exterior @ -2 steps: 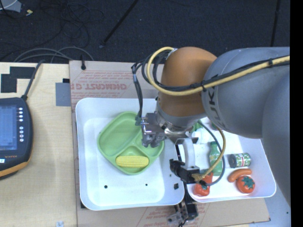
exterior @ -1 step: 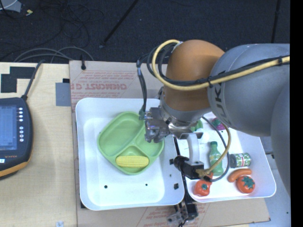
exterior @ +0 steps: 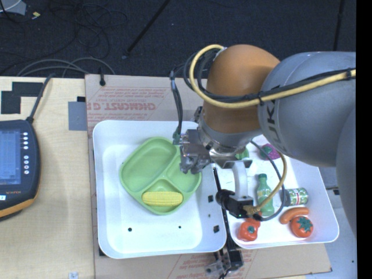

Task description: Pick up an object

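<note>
Two shallow white bins sit side by side on the table (exterior: 58, 231), the left bin (exterior: 110, 214) and the right bin (exterior: 328, 225), seen from above at a slant. In the left bin lies a light green divided plate (exterior: 148, 164), rounded, with raised ridges that split it into compartments; its right edge passes under the arm's wrist. In the plate's lower compartment rests a yellow corn cob (exterior: 162, 199), short and ribbed, lying on its side. The grey arm (exterior: 314, 109) comes in from the right, its broad orange band (exterior: 241, 80) looped with yellow and black cables, and it covers much of the right bin's upper part. The hand (exterior: 192, 156) hangs below the wrist over the plate's right rim, near the wall between the two bins; whether it is spread or pressed together cannot be told from this angle, and nothing can be seen between its tips. In the right bin, along the lower part, stand or lie a small green bottle (exterior: 263, 193), a can with a red and green label (exterior: 295, 197) on its side just right of the bottle, a red tomato-like toy (exterior: 249, 231) at the lower left, and an orange-red vegetable toy (exterior: 301, 224) at the lower right. A purple item (exterior: 271, 151) peeks out beside the arm. A teach pendant (exterior: 14, 161) with a lit screen rests at the table's left edge.
</note>
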You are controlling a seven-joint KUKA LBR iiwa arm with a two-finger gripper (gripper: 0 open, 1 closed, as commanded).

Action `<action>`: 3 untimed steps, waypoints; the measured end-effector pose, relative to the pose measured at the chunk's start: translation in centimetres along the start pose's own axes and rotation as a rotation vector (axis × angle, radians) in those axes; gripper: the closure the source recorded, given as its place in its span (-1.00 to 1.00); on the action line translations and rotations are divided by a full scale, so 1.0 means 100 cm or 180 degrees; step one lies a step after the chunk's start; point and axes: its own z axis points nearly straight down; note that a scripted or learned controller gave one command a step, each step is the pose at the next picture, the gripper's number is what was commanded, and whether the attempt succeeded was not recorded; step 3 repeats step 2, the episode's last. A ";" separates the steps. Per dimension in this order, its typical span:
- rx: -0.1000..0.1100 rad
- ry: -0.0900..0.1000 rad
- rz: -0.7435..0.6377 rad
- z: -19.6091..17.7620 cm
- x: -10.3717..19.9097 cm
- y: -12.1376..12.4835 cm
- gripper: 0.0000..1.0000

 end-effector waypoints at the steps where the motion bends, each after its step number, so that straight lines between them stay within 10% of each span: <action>1: -0.0024 0.0010 -0.0022 -0.027 -0.008 -0.055 1.00; 2: -0.0092 0.0023 -0.0038 -0.198 -0.012 -0.052 1.00; 3: -0.0092 0.0023 -0.0038 -0.198 -0.012 -0.052 1.00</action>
